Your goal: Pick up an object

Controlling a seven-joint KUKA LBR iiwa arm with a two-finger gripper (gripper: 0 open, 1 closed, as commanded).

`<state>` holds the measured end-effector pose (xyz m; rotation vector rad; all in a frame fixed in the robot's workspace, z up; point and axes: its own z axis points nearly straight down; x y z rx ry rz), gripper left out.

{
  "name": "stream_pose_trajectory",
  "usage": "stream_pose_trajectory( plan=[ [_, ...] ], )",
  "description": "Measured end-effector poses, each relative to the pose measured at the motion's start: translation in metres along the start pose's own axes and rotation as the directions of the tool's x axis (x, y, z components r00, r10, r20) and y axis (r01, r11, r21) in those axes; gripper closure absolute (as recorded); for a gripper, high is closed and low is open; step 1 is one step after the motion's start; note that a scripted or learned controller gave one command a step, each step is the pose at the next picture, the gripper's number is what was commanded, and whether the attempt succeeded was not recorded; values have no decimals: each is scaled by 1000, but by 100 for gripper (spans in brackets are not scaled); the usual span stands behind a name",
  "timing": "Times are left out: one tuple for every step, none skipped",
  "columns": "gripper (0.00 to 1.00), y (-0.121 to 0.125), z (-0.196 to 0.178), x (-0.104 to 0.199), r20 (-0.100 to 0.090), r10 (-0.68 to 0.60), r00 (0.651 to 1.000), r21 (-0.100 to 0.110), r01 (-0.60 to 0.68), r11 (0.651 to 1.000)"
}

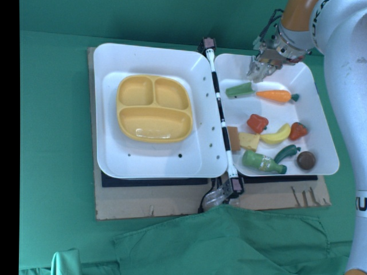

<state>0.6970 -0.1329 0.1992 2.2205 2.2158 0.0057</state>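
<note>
A: Two white bins side by side on the green bench (57, 125). Left bin (114, 159) carrying a yellow divided plate (153, 107). Right bin (321, 153) scattered with toy food.

B: Closest to the hand?

A: A carrot (274, 95), lying flat in the upper half of the right bin. Long axis almost level across the view, sloping very slightly down toward the right. Small green stub at its right end, paler narrow end toward the left, nearly meeting a green stalk-shaped vegetable (239, 89) tilted up to the right.

B: And the rest?

A: Lower down: red pepper (257, 122), banana (276, 135) curving up to the right, strawberry (297, 130) at the right. Brown block (233, 138) and yellow cheese wedge (249, 141) against the left wall. Green bottle (261, 162) lying with its neck to the right, dark green cucumber (286, 152) angled up-right, brown round piece (305, 160) near the right corner.

B: Arm?

A: Reaching in from the upper right, orange band at top, wrist bent down and left. Hand (256, 75) over the far left corner of the right bin, fingertips pointing downward, just above the green vegetable and left of the carrot's middle.

B: Pinching anything?

A: Nothing seen between the fingers. Spread or pressed together: cannot tell; tips too small and blurred.
</note>
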Motion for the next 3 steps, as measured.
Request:
stream_pose_trajectory(
  plan=[
    [100,10,-64,-4,2,-1,1000,-6,1,1000],
    [100,20,-116,-4,2,-1,1000,-6,1,1000],
    [100,22,-172,6,1,-1,1000,-5,1,1000]
  ],
)
